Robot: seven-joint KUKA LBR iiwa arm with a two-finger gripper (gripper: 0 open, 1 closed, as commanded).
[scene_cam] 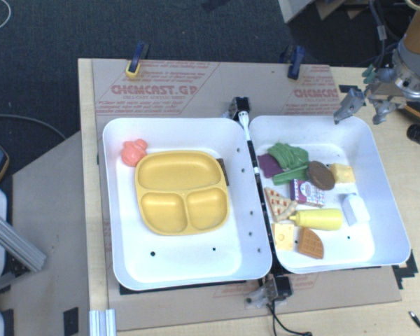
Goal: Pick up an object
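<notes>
Nothing picked yet: the claw (361,108) hangs open and empty over the right bin's (378,247) far corner, toy food like the yellow mustard bottle (318,219) untouched.

Your arm reaches in from the right, high up. The gripper (365,110) hangs with fingers spread apart, holding nothing.
</notes>
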